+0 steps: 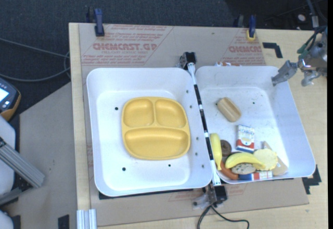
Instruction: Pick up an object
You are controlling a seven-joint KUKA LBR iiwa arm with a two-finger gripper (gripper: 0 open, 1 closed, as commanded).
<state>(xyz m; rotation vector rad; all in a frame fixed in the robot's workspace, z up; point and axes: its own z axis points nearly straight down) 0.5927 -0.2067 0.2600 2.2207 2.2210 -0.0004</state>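
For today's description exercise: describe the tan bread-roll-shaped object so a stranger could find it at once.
Find the right-hand white bin. The tan roll lies alone near its middle, apart from the pile of toy food at the near edge. It is plain beige and stubby, unlike those colourful pieces.

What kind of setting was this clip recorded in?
Probably a robotics lab bench: two white bins on a board clamped at its far edge, toy food piled in the right bin, and a yellow divided plate in the left.
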